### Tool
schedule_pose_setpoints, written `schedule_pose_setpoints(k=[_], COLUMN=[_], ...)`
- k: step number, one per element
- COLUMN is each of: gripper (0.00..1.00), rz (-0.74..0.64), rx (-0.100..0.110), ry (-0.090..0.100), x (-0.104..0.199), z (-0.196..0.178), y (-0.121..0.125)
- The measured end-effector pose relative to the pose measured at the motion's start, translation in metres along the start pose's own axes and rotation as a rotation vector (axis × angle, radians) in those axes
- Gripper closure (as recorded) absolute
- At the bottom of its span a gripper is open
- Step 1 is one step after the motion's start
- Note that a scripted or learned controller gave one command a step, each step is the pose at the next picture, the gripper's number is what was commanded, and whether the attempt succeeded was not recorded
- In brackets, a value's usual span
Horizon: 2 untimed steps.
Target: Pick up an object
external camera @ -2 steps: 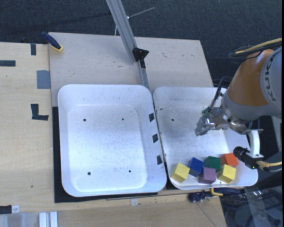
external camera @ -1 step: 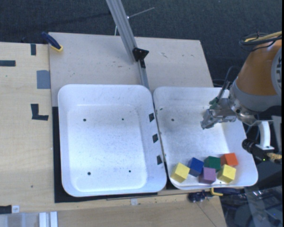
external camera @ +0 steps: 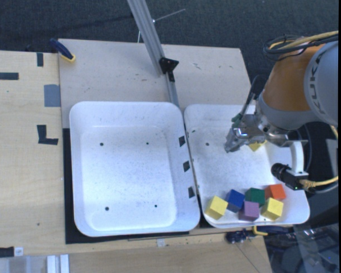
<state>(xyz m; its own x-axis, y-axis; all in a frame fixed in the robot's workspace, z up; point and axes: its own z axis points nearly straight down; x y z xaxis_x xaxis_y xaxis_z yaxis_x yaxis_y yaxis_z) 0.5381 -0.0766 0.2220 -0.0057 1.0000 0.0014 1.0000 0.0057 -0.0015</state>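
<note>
At the near edge of the right bin (external camera: 216, 124) lie six blocks together: yellow (external camera: 217, 207), blue (external camera: 235, 199), purple (external camera: 250, 210), green (external camera: 254, 195), yellow (external camera: 273, 209) and orange (external camera: 277, 191). Farther back, the gripper (external camera: 234, 143) hangs over the bin floor, a yellow block (external camera: 255, 146) just beside it; I cannot tell how its fingers stand.

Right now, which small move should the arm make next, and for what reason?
Probably lower the tool a little onto the yellow piece beside it in the right bin. That piece lies alone next to the tool, while the other blocks crowd together at the bin's near edge, where a clean grasp looks harder.
</note>
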Motion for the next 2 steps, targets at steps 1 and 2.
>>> schedule_pose_setpoints(k=[1,2], gripper=[1.0,1.0], rz=[0.0,-0.001], rx=[0.0,0.0], ry=[0.0,0.0], x=[0.041,0.085], z=[0.003,0.0], y=[0.018,0.028])
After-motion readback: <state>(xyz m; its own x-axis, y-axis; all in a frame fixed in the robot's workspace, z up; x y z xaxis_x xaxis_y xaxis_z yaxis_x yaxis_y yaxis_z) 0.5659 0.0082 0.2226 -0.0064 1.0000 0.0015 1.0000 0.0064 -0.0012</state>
